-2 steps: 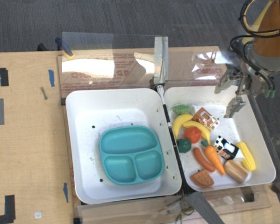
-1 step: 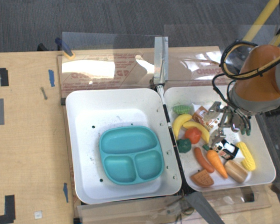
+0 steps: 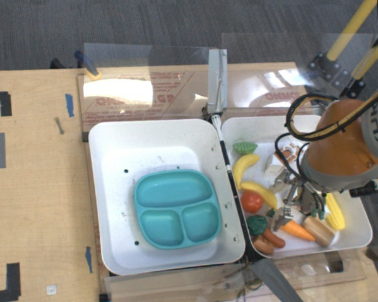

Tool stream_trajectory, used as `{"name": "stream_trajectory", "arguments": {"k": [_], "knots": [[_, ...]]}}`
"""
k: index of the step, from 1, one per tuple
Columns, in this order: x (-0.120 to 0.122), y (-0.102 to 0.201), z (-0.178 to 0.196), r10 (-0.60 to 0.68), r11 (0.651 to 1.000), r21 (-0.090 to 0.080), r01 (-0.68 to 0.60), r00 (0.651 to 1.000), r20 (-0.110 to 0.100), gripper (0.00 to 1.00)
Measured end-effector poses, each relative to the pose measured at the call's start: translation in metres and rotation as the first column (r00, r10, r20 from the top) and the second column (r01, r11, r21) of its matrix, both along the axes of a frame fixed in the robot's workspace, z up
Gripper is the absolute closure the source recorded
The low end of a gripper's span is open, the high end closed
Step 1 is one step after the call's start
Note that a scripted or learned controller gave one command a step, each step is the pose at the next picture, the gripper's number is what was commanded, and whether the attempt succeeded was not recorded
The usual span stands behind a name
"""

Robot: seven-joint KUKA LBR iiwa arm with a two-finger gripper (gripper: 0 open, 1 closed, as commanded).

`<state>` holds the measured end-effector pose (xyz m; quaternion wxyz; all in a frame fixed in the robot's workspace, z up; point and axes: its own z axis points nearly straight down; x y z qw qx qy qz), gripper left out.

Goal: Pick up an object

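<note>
Robot arm reaching into the right bin point(image 3: 361, 236) of toy food.
The fingers point(image 3: 287, 213), state unclear, are hovering just above the carrot point(image 3: 299, 230), which is lying lengthwise left-to-right.

Bench point(image 3: 34, 206): light wood top, black corner marks and blue tape bits on it, well left of the gripper point(image 3: 292, 206). Two white bins sit on it side by side, touching. Right bin point(image 3: 361, 233) is directly under the gripper. Left bin point(image 3: 108, 183) is just beside it, to the gripper's left. Clear plastic sheet point(image 3: 142, 93) lies on the bench behind the bins, beyond the gripper.
</note>
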<state>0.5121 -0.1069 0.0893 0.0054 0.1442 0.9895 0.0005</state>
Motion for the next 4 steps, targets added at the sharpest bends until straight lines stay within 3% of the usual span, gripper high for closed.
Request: {"name": "stream_trajectory", "arguments": {"k": [1,2,3,4], "knots": [[0.004,0.0,0.012,0.001,1.0,-0.003,-0.001,1.0,0.012,1.0],[0.058,0.027,0.101,0.08,0.997,-0.001,-0.08,0.997,0.005,1.0],[0.09,0.079,0.168,-0.063,0.998,0.002,0.063,0.998,0.001,1.0],[-0.004,0.119,0.168,-0.203,0.979,0.002,0.203,0.979,-0.01,1.0]]}}
